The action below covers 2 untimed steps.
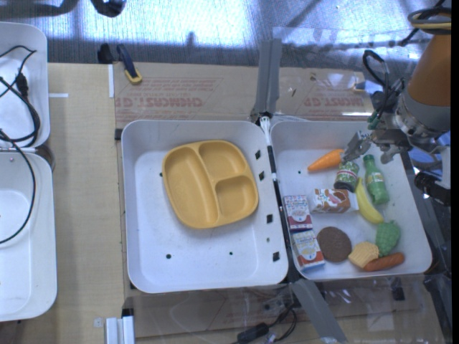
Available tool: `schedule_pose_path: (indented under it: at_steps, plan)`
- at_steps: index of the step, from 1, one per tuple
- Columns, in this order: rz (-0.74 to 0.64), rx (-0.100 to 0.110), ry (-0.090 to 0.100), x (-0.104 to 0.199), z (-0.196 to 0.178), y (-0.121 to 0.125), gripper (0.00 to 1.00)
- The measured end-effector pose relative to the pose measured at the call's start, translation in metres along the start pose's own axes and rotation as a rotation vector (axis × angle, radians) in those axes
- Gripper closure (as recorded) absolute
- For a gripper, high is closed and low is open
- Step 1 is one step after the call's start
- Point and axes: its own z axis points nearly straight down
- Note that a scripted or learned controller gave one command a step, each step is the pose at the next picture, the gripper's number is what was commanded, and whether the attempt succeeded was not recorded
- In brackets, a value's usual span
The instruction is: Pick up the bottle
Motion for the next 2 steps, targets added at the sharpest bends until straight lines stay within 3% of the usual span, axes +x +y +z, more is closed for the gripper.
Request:
schedule_pose_path:
  at_steps: [1, 2]
  plan:
    - [0.092, 0.0, 0.0, -0.055, 0.072, -0.013, 0.0]
    - [0.168, -0.029, -0.004, -0.062, 0.104, 0.011, 0.0]
